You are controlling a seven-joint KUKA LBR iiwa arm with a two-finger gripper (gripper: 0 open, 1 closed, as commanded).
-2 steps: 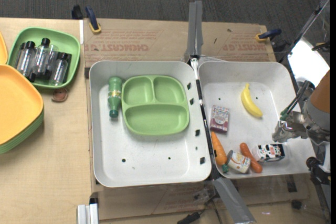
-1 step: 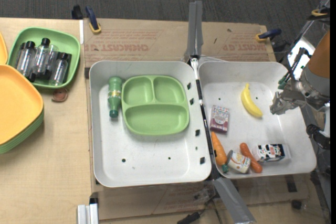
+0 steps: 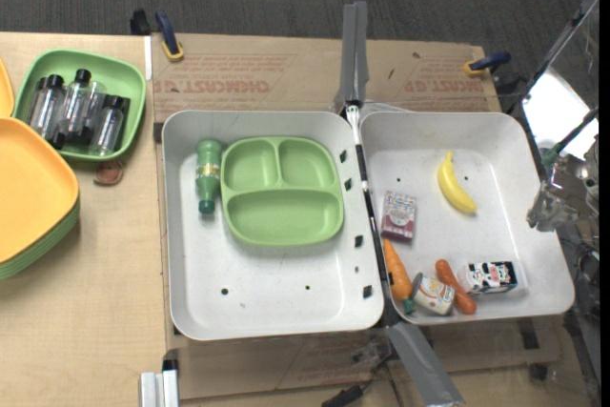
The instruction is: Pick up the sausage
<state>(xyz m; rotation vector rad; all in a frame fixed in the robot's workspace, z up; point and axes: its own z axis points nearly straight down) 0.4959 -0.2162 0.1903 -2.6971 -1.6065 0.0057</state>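
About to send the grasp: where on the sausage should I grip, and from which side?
Judging by its pose, grip the sausage at its upper, free end, coming straight down from above. It lies slanted; its lower end is crowded by the small jar on the left and the milk carton on the right.

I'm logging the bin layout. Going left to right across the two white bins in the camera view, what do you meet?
Green bottle → green divided plate → pink carton → banana → milk carton. The carrot, small tub and sausage bunch together at the right bin's near edge, so I leave them out.
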